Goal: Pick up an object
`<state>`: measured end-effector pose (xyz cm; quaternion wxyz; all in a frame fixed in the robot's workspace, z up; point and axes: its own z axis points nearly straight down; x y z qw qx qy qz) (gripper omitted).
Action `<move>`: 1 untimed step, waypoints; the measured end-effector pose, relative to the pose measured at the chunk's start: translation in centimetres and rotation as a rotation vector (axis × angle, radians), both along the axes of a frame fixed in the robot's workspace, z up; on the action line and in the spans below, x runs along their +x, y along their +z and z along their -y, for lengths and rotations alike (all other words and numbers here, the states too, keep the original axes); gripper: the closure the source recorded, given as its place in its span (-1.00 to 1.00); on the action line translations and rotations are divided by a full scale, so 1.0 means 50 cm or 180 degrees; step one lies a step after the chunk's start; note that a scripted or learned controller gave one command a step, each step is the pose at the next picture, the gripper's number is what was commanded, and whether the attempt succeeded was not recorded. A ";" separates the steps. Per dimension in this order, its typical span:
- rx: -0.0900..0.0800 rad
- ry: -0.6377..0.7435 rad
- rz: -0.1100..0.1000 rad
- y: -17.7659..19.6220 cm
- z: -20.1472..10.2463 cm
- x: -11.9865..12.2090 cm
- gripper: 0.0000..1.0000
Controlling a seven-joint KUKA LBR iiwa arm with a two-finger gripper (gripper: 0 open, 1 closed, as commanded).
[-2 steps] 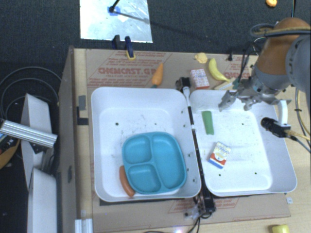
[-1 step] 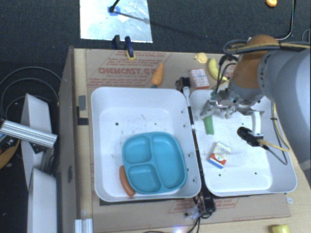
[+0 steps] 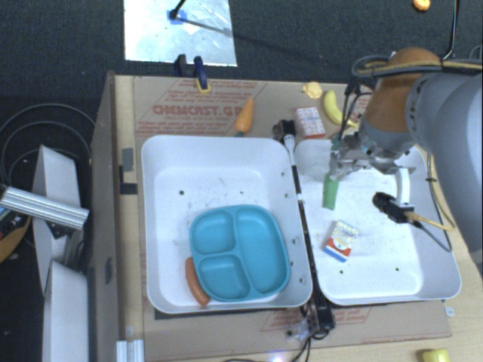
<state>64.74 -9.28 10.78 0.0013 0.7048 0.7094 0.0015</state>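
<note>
My gripper (image 3: 334, 170) is over the upper left part of the right bin (image 3: 392, 277), reaching in from the right. A green block (image 3: 330, 191) hangs lengthwise just below it, its top end caught between the fingers. A small white carton with red and blue print (image 3: 341, 240) lies on the same bin's floor, below the gripper and apart from it. In the left bin (image 3: 166, 172) a blue divided plate (image 3: 238, 253) lies flat, with an orange sausage (image 3: 195, 281) against its lower left edge.
Behind the bins on the cardboard lie a carrot (image 3: 244, 115), a small printed box (image 3: 309, 121), a banana (image 3: 332, 105) and a pale yellow piece (image 3: 312, 89). A blue clamp (image 3: 198, 66) grips the board's far edge. The ridge between the bins (image 3: 299, 202) runs just left of the gripper.
</note>
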 end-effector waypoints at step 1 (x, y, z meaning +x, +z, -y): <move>0.0000 0.0000 -0.0002 -0.001 0.000 0.000 -1.00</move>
